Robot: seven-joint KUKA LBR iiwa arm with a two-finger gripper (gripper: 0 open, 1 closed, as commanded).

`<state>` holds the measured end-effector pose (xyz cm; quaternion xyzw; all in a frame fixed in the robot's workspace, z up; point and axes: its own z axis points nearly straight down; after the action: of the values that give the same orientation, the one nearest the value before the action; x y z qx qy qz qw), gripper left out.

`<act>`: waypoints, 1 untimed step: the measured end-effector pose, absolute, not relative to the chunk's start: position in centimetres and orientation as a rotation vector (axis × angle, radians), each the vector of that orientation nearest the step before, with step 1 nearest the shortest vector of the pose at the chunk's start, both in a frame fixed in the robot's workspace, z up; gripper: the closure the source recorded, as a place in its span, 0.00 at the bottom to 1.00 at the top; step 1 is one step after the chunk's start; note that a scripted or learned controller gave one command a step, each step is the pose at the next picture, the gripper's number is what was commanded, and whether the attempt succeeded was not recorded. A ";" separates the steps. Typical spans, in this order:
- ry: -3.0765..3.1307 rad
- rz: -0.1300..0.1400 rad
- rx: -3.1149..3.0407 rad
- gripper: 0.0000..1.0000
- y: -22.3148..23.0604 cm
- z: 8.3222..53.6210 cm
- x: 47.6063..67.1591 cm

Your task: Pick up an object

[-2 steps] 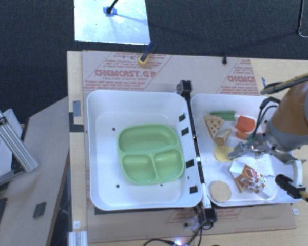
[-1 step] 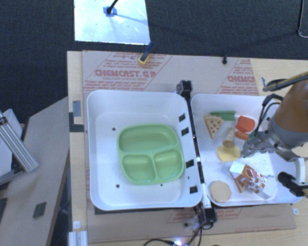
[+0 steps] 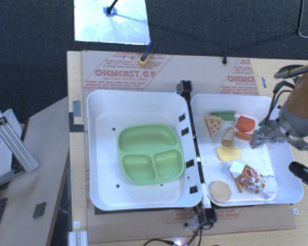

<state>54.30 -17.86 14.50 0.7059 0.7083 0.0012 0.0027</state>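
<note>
bins [image 3: 143, 99]: white | tray [image 3: 150, 154]: light green | wedge [image 3: 213, 124]: tan with red dots | stick [image 3: 224, 115]: green | block [image 3: 245, 123]: orange-red | disc [image 3: 229, 154]: yellow | cookie [image 3: 220, 191]: tan | packet [image 3: 250, 179]: white, red-brown print | arm [image 3: 300, 104]: grey, orange band | table [image 3: 128, 68]: tan, red lettering

Both white bins [image 3: 100, 137] look like smooth, slightly glossy plastic. The green divided plate [image 3: 150, 154] in the left bin is matt plastic. Beneath the bins lies a brown paper-faced sheet [image 3: 128, 70] printed in red, resting on a pale wooden bench [image 3: 76, 86]. Behind the bench, a shiny metal plate [image 3: 111, 14] sits on dark, rough carpet [image 3: 31, 35].
</note>
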 end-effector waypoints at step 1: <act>2.223 0.005 2.212 1.00 -17.4 19.5 53.6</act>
<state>53.65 -17.36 19.53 0.7054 0.7088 0.0015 0.0027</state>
